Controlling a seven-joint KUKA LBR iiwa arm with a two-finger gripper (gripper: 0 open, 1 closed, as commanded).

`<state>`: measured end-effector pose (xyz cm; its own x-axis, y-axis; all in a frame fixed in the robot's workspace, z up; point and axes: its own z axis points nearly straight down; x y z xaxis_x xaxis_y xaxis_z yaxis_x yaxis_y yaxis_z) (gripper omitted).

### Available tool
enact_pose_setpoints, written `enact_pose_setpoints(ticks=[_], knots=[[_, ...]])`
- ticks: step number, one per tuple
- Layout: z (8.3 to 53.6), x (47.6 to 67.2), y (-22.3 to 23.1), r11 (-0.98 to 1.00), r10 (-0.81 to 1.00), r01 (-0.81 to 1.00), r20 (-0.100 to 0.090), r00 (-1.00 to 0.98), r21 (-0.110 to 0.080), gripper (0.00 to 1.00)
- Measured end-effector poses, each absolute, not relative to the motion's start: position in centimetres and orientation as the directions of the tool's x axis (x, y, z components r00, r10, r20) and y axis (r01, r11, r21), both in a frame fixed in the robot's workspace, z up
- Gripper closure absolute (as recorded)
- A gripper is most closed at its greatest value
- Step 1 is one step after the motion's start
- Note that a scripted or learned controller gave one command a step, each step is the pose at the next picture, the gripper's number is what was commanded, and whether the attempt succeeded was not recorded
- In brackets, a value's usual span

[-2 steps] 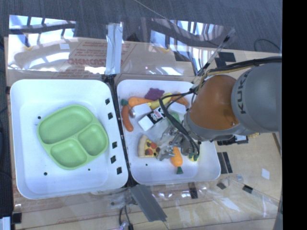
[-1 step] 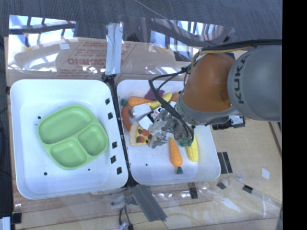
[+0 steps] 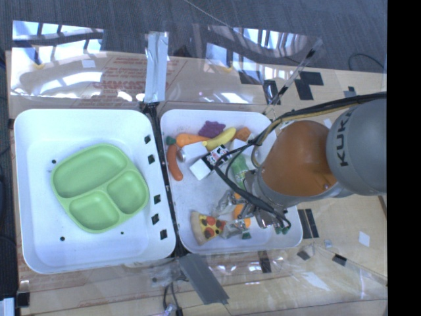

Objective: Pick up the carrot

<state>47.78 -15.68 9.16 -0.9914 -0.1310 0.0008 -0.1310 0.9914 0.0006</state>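
While the arm [image 3: 309, 160] is leaning in from the right over the right bin [image 3: 279, 232], its end effector [image 3: 240, 209] is hanging low among the toys near the bin's front edge, and from where I'm standing I cannot tell how it is set, since the wrist and cables are covering it. Nothing is visibly caught in it. The carrot [image 3: 174, 163] is lying well apart from it, against the bin's left wall, long axis running front to back, with a white block [image 3: 196, 160] just beside it and an orange piece [image 3: 191, 139] near its far end. A pizza slice [image 3: 209, 227] is sitting close to the end effector instead. The left bin [image 3: 29, 196] is carrying a green divided plate [image 3: 99, 188]. I'm guessing the carrot is a light, stiff plastic toy, smooth and rounded, so likely to be slipping out of a loose pinch. Closing across its thicker middle is looking safest, though the wall beside it is leaving little room on that side.
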Motion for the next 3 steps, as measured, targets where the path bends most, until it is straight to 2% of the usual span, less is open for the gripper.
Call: enact_pose_setpoints(ticks=[1, 2, 3], knots=[[25.1, 51.6, -8.1, 0.993, -0.115, -0.115, -0.013, -0.993, -0.003, 1.00], [10.5, 49.8, -12.3, 0.775, -0.632, -0.632, 0.001, -0.775, 0.002, 1.00], [29.8, 52.9, -13.8, 0.854, -0.520, -0.520, -0.008, -0.854, -0.011, 1.00]])
